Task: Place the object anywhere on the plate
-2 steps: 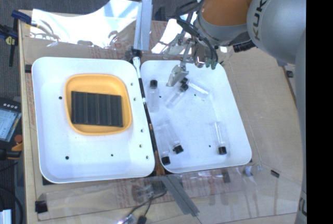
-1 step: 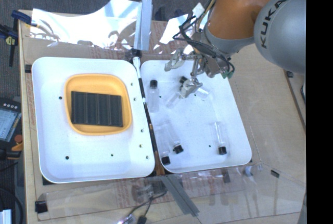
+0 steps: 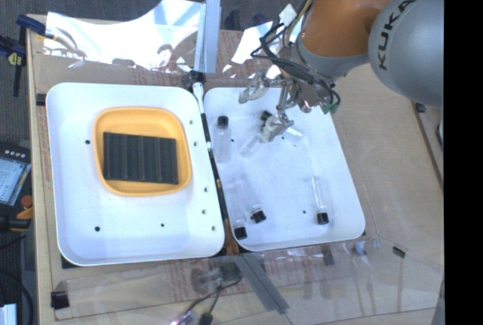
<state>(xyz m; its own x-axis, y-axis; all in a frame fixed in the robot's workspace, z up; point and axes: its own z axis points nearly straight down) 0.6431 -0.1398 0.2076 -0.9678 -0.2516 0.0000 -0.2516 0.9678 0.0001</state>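
Arm (image 3: 377, 22) cut off at the top and right edges, clear vials in the right bin (image 3: 343, 165) nearly lost against the white floor, only their black caps plain, gripper (image 3: 275, 124) fingers too small and cluttered, perhaps on a vial, device (image 3: 11, 180) cropped at left edge.

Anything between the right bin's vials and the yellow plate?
Only the two bins' adjoining rims, which any vial must be carried over. The yellow plate sits in the left bin. The pincer hangs over the right bin above the vials, such as one near the divide.
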